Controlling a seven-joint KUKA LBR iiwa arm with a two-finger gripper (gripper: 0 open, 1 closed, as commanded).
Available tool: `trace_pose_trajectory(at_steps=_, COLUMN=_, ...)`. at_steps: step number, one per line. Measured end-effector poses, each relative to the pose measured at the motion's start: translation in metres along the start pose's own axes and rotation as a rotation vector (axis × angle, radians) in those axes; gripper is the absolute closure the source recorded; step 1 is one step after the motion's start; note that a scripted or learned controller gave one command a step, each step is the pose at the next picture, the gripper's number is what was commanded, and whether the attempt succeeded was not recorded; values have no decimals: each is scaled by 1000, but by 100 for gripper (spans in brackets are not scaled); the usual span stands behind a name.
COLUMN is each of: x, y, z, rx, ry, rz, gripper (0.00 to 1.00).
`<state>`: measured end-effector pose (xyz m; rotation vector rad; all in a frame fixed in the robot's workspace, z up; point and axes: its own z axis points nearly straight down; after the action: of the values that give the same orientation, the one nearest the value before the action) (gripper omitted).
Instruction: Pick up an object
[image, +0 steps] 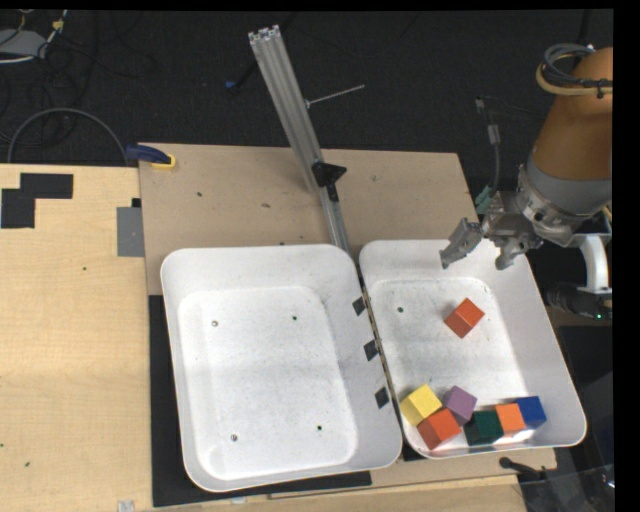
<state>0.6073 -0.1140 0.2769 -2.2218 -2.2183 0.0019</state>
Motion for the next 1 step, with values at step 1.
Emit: trace_pose_trajectory(at_steps=1, x=0, y=0, z=0, rx=0, ry=0, rz=1, gripper=0)
